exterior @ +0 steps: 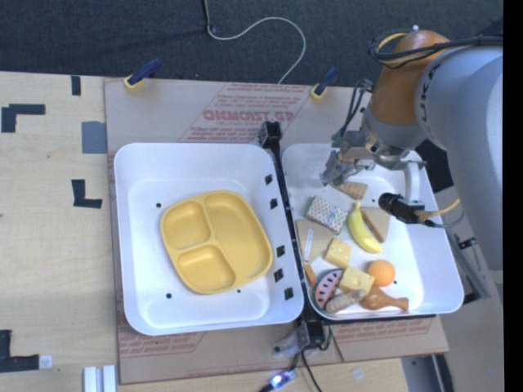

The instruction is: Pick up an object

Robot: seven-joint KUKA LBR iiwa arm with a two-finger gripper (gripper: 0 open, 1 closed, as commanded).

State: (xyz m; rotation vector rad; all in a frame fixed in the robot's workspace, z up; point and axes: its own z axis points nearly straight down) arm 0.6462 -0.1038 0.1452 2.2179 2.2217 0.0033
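- The gripper hangs low over the upper left part of the right bin, close above a cracker.
- Whether its fingers are apart or together I cannot tell; nothing shows between them.
- The pickable things crowd the right bin: a wrapped block, a banana, cheese, an orange, a melon slice.
- The left bin carries a yellow tray.
- To do this step well, I judge the gripper should drop straight onto one lone piece, the cracker or block, centred, clear of the bin wall and neighbours, closing before it lifts.
- The arm reaches in from the upper right, its orange band above a wrist pointing down and left.
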